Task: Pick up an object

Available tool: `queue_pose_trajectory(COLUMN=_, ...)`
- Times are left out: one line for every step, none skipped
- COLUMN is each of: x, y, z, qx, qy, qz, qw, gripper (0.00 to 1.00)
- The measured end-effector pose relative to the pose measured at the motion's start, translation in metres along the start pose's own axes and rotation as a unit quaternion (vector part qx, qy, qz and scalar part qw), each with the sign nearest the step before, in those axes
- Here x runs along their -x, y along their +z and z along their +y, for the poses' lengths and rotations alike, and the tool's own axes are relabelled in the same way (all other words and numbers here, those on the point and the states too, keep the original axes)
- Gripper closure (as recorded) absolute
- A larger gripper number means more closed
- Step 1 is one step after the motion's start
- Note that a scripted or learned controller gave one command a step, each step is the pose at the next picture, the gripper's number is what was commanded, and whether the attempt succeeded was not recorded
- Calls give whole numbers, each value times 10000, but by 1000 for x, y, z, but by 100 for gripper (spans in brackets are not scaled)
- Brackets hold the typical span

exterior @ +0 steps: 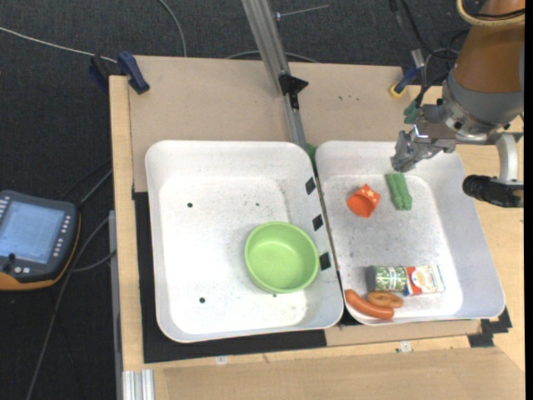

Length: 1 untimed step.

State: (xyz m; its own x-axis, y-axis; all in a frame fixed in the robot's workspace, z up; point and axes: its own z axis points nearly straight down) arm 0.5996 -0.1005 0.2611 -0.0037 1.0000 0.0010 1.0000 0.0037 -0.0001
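In the right bin [466,223] lie a small orange-red cup [363,201], a green block [400,191], a printed can or carton [405,280] and a red sausage [369,304] at the front rim. A green bowl [281,257] sits in the left bin [179,182]. My gripper [406,158] hangs over the back of the right bin, just above and behind the green block. Nothing shows between its fingers.
A metal pole [271,40] slants down to the gap between the bins. Black clips [314,202] sit along the divide. A teach pendant [33,236] lies off the bench at the left. Blue clamps [133,72] hold the board's back corners.
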Motion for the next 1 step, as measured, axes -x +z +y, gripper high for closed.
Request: queue_pose_trajectory(x=-60, y=5, z=1, qx=0, qy=-8, qz=3, qw=10000, gripper=100)
